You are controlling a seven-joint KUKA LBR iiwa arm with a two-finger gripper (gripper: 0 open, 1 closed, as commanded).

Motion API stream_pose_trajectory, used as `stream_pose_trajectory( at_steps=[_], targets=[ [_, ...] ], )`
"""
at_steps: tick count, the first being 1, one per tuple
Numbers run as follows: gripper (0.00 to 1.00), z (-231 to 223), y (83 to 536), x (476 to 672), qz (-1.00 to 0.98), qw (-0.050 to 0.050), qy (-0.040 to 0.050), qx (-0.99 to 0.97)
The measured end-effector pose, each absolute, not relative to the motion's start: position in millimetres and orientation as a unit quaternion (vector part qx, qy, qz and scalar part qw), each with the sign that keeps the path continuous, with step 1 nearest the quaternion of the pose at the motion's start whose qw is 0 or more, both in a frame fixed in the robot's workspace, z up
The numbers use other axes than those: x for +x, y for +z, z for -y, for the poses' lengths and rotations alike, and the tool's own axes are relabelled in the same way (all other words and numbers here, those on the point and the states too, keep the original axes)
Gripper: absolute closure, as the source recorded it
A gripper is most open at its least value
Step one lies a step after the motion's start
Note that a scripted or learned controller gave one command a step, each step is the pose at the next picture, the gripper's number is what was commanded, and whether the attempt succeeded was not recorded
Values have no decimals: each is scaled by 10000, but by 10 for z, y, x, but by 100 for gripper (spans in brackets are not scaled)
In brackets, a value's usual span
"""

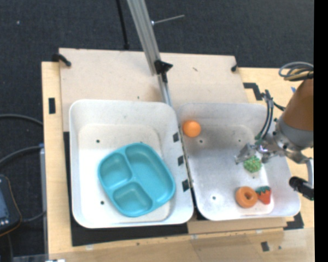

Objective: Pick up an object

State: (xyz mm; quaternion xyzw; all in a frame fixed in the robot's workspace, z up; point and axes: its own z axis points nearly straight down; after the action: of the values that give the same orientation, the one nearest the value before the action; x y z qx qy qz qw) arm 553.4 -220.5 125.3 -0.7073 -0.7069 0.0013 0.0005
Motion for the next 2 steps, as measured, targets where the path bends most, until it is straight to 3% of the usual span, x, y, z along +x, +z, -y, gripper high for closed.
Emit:
stream_pose_trajectory(
  at_steps=[1, 2],
  targets=[
    [0, 2229, 1036, 5555, 7069, -46, -2, -7073],
    [100, 2241, 1163, 5567, 7056, -68, -18, -7086]
  ],
)
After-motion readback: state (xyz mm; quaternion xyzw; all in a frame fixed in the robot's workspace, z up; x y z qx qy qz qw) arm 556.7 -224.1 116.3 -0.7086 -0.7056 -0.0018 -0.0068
